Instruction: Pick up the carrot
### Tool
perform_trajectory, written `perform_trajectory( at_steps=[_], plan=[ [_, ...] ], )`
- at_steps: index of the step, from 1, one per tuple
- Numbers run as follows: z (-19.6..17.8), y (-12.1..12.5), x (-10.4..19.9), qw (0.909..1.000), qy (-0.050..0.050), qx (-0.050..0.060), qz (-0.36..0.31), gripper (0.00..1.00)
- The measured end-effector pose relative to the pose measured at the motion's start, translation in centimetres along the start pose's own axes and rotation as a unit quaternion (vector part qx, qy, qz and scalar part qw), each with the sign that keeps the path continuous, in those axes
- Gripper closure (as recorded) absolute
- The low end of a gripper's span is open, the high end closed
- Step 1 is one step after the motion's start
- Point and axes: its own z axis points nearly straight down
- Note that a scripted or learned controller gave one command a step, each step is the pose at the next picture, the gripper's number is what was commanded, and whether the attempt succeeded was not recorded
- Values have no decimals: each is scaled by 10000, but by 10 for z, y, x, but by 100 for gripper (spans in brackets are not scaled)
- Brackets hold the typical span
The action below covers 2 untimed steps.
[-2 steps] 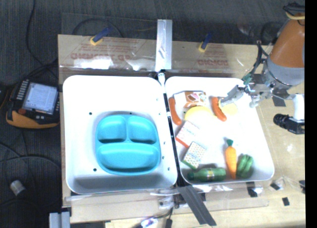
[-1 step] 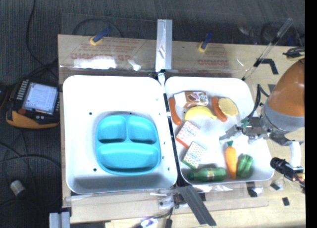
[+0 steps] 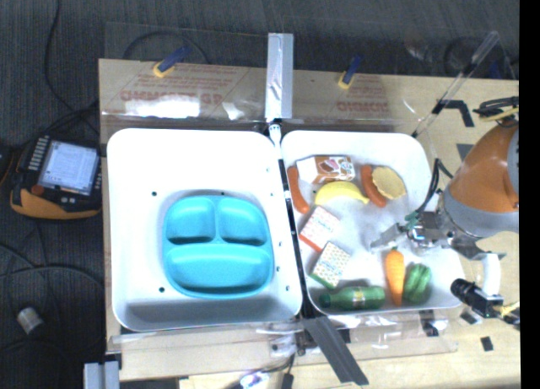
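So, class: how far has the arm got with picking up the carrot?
Done: the end effector has reached into the right bin, just above the carrot. In hand: nothing visibly. Left: grasping and lifting the carrot, which lies on the bin floor beside a green vegetable.

Robot lab — KUKA arm [image 3: 489, 180], taped bench [image 3: 253, 96], loose cables [image 3: 51, 8]

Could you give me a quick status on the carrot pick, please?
Gripper low in right bin, just above carrot's top end. Carrot lying in bin, not held. Green pepper touching its right side, cucumber beside its tip.
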Motion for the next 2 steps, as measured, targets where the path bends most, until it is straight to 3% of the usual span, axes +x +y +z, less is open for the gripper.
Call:
perform_trajectory(
  at_steps=[1, 2],
  plan=[
    [-6, 0, 0, 10000, 4, 18, 10, 100],
    [-113, 48, 31, 9983, -48, 18, 577, 100]
  ],
)
